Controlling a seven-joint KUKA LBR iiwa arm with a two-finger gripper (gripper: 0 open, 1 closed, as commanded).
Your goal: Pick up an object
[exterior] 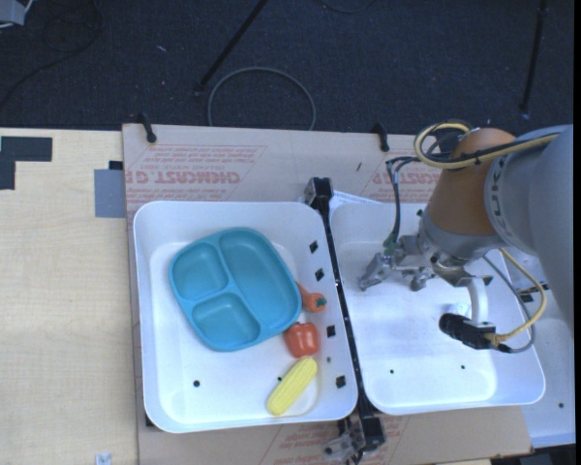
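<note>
Hovering low over the upper left part of the right bin (465, 386), the claw (395, 271) is seen with its metal fingers (373, 275) spread apart and nothing gripped between them, close to the divider between bins. All objects are found in the left bin (165, 250): a blue sectioned plate (232, 289), a small carrot (313, 301) at its right edge, a red pepper (302, 338) just below, and a yellow corn cob (291, 387) nearest the front. Both bins are carried side by side on the surface (48, 308).
</note>
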